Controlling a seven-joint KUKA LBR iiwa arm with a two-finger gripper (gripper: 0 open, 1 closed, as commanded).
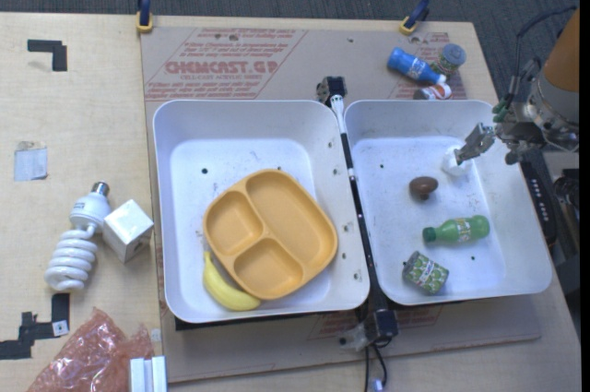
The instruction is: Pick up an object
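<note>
The right bin holds a brown rounded object, a green bottle lying on its side, a crumpled green packet and a small white item. My gripper hangs over the bin's upper right part, just above and right of the white item. It is well apart from the brown object and the bottle. Nothing is visibly held in it.
The left bin holds a yellow divided plate lying over a banana. A blue bottle lies on the board behind the right bin. A spiral light bulb, a white cube and red mesh lie at far left.
</note>
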